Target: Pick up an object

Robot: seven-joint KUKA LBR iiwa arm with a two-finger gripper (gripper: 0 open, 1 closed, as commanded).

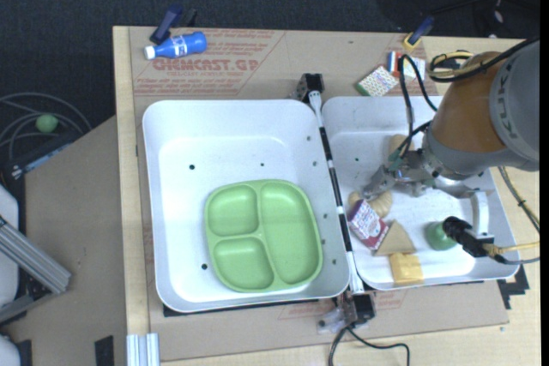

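- Bench (223, 69) with two white bins on it, side by side.
- The left bin (171, 176) has a green plate (262, 234) in it. The plate has three parts and lies flat in the near half of the bin.
- The right bin (353, 126) has a few small things in its near half.
- A red and white packet (364, 223) lies close to the wall between the two bins.
- A brown wedge (397, 237) touches the packet on its right side.
- A yellow block (407, 268) lies just in front of the wedge, near the front rim.
- A green ball (438, 237) sits to the right of the wedge, a little apart from it.
- The arm (467, 120) comes in from the right, over the right bin.
- The gripper (383, 182) is low in the right bin, just behind the packet. I cannot tell if it is open or closed, or if it has anything in it.
- A blue and white bottle (177, 45) lies on the bench behind the left bin.
- A small spotted card (376, 82) lies on the bench behind the right bin.
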